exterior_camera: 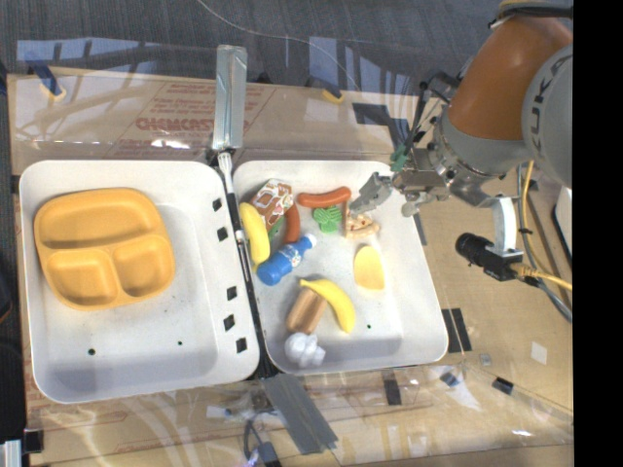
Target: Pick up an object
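The right bin [414, 309] holds a heap of toy food. A red sausage [323, 199], a green piece [328, 220] and a small tan waffle-like piece [361, 226] lie at its far right corner. Further in are a yellow wedge [368, 268], a banana [333, 302], a hot-dog bun [305, 309], a blue bottle [284, 261], a second banana [255, 233] and a patterned box [273, 200]. My gripper [373, 192] hangs over the bin's far right corner, just above the waffle-like piece and beside the sausage's right end. I see nothing held in it.
The left bin [58, 358] holds a yellow divided plate [104, 243]. A white lump [304, 350] lies at the right bin's near edge. A ridge with black clips [234, 261] separates the bins. Cables and a black fitting [487, 254] lie right of the right bin.
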Robot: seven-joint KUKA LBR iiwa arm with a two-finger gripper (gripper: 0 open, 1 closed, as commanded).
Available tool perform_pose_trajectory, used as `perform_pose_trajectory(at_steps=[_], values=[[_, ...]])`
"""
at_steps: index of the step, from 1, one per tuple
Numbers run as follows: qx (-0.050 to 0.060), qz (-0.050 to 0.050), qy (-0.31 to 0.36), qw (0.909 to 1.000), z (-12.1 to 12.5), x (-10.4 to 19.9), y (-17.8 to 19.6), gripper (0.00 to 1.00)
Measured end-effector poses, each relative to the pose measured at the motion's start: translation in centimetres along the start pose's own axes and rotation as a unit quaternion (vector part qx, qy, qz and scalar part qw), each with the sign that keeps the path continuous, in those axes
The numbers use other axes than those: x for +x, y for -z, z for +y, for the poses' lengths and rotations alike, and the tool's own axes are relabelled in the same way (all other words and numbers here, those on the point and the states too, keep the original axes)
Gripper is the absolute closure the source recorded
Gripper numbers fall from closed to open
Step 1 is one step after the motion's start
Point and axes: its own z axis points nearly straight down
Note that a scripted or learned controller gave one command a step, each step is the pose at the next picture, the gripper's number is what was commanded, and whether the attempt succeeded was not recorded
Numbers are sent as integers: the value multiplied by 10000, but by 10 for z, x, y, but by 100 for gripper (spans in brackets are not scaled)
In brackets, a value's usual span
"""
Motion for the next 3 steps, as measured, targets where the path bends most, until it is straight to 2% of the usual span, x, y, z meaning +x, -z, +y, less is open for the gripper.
perform_pose_trajectory(at_steps=[1, 2, 3], values=[[29, 6, -1492, 9888, -28, -5, -118, 0], [-42, 16, -2415, 9704, -56, 4, -184, 0], [-47, 26, -2394, 9709, -55, 4, -173, 100]])
